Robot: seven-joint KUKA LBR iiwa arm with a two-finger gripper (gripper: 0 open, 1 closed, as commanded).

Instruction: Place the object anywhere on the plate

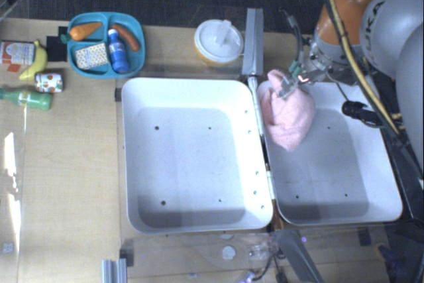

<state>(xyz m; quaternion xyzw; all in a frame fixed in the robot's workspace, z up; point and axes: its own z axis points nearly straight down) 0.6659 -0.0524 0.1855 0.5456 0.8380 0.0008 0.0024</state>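
Observation:
A soft pink cloth (289, 118) hangs over the left part of the right bin (344, 189), close to the divider between the bins. My gripper (289, 84) reaches in from the upper right and is shut on the cloth's top, which bunches between the fingers. The blue divided plate (136, 31) sits on the bench at the far upper left, beyond the left bin. It holds a carrot, a sausage, a blue bottle and a cracker-like piece.
The left bin (192, 156) lies between the cloth and the plate. A white lidded bowl (218, 41) stands behind it, beside a grey upright post (251, 43). A banana (36, 61), a small can (48, 82) and a green bottle (26, 99) lie left of the plate.

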